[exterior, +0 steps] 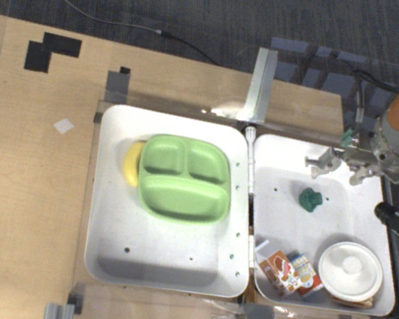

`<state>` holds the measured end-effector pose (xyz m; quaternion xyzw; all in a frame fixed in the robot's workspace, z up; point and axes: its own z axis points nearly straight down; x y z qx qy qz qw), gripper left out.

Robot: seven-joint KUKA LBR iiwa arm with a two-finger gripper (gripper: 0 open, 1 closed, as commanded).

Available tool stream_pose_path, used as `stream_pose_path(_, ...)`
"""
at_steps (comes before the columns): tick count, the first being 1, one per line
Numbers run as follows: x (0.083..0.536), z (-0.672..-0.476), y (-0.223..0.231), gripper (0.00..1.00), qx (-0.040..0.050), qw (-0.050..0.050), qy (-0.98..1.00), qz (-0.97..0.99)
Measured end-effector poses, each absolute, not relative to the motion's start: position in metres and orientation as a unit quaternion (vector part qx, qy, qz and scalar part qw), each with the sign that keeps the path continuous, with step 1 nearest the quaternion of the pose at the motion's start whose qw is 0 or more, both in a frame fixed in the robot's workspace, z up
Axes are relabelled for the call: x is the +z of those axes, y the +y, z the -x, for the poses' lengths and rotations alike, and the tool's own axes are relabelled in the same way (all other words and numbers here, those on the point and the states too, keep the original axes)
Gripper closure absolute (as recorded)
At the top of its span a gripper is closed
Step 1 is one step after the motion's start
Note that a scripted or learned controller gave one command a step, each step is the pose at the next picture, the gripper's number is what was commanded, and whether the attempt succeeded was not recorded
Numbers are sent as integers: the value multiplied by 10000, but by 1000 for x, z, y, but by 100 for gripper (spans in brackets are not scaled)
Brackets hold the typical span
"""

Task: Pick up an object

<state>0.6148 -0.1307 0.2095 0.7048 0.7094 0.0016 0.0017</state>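
A pale wooden worktop (19,184) carries two shallow white bins side by side, with dark carpet beyond its far edge. The tool (341,169) hangs over the far part of the right bin (290,163), its two fingers spread apart with nothing between them. Just near of it lies a small dark green object (311,200), lumpy, with no clear long axis. Nearer still sit a white round lidded bowl (350,270) and, to its left, a colourful snack packet (288,273), tilted. In the left bin (160,255) a green divided plate (184,178) lies lengthwise near-to-far, overlapping a yellow item (131,163) at its left.
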Motion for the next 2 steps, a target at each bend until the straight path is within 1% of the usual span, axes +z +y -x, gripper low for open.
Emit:
stream_pose_path(1, 87, -614, -132, 0, 21, 29, 6867, -7270)
stream_pose_path(2, 101, -618, -132, 100, 53, 64, 6870, -7266)
